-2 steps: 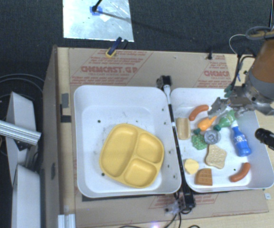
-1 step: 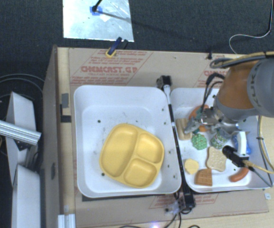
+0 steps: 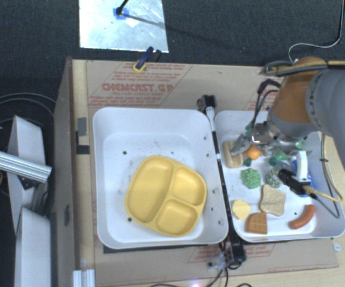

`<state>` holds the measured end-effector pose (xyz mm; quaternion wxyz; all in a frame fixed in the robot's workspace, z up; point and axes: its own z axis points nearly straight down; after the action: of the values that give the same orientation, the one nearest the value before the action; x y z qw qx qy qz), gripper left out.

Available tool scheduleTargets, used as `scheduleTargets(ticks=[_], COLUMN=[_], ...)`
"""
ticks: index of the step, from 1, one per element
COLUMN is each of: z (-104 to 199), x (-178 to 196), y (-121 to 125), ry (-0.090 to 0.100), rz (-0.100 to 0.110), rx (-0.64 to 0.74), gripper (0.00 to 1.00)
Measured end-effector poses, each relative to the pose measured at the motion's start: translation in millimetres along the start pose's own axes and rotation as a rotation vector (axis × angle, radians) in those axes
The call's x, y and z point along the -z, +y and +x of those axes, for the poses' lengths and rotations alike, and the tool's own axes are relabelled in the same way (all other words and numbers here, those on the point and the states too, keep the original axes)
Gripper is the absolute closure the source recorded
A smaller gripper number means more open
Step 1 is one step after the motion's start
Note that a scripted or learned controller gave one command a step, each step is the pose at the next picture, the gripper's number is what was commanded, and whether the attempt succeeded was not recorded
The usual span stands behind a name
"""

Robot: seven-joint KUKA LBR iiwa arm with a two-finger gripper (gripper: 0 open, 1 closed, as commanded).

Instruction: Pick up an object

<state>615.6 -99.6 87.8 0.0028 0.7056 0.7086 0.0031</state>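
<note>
We see a cardboard-covered bench [image 3: 160, 82] with red lettering filling the middle of the frame. Directly on it sit two shallow white bins side by side: the left bin [image 3: 109, 160] at centre, the right bin [image 3: 330, 223] toward the right edge.

arm [image 3: 333, 97]: enters from right, bent downward | orange band above wrist | gripper [image 3: 251, 143]: low, pointing left
</note>
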Motion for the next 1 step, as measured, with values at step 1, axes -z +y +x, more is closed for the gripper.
scheduleTargets(ticks=[1], z=[2.5], x=[1.4], y=[-59.7], ry=[-0.001], rz=[0.0], rx=[-0.003], gripper=[0.0])
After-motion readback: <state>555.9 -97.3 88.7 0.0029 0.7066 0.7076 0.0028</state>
